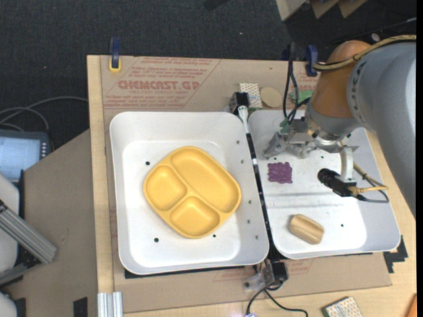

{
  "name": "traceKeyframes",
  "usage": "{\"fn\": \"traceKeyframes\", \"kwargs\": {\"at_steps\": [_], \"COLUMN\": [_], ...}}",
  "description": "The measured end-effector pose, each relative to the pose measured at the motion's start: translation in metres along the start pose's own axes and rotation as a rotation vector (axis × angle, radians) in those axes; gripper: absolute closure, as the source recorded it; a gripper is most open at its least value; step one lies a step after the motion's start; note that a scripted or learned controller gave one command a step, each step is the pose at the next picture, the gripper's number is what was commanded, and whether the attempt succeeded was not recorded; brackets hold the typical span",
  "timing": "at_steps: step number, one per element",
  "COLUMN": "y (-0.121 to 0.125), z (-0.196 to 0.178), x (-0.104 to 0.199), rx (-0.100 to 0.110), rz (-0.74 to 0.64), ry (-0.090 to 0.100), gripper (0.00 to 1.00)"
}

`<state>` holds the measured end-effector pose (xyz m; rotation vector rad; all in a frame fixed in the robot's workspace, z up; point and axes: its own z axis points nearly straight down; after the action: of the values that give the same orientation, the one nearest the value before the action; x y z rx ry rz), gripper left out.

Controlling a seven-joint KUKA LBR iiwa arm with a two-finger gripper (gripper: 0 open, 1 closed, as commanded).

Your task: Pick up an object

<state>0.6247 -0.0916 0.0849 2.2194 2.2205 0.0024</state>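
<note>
- Your gripper [291, 147] hangs at the right bin's [377, 240] far-left corner; finger state, can't tell.
- Purple piece [279, 172] just below it.
- Tan block [306, 228] near front edge.

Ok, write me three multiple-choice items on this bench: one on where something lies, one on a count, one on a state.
1. Where does the yellow tray lie?
A. in the left bin
B. in the right bin
C. on the floor

2. How many compartments does the yellow tray have?
A. two
B. three
C. five

3. How does the purple object stand to the gripper?
A. clamped in it
B. lifted above the bin
C. lying on the right bin's floor beside it

Answers: 1 A, the tray fills the middle of the left bin. 2 B, its ridges mark off three wells. 3 C, it lies flat in the right bin, below the gripper.
</note>
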Motion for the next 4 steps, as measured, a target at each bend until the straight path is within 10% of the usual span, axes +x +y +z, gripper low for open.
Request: {"fn": "traceKeyframes", "kwargs": {"at_steps": [1,2,3,4], "y": [-0.073,-0.025,-0.104,-0.062], "z": [0.000,0.000,0.000,0.000], "x": [-0.021,-0.006,-0.019,-0.001], "rx": [0.007,0.000,0.008,-0.001], "rz": [0.002,0.000,0.003,-0.002], "ry": [0.002,0.000,0.003,-0.001], "gripper": [0.00,0.00,0.00,0.00]}}
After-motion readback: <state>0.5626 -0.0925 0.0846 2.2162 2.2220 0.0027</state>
